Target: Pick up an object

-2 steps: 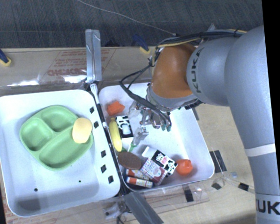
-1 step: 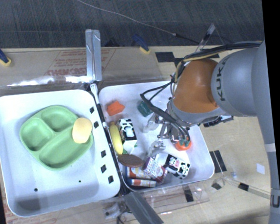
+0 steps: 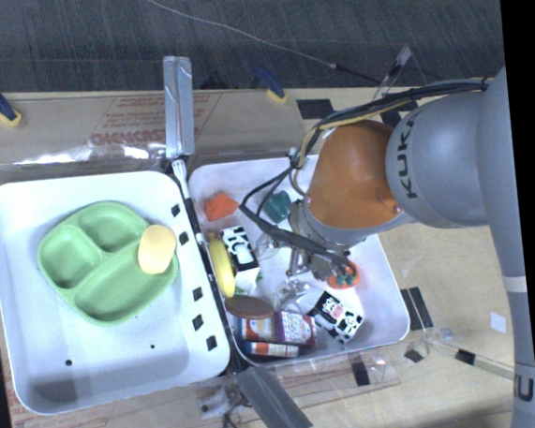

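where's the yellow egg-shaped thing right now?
In the left bin, resting on the right edge of the green divided plate: the yellow egg-shaped object sits near the divider between the two bins.

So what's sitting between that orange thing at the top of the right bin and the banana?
In the camera view, a black-and-white patterned item lies between the orange object and the banana, close against the banana's right side.

Grey arm [image 3: 460, 162] marked KUKA, orange band [image 3: 353, 176] above the wrist, black cables [image 3: 379, 105] looping along it.
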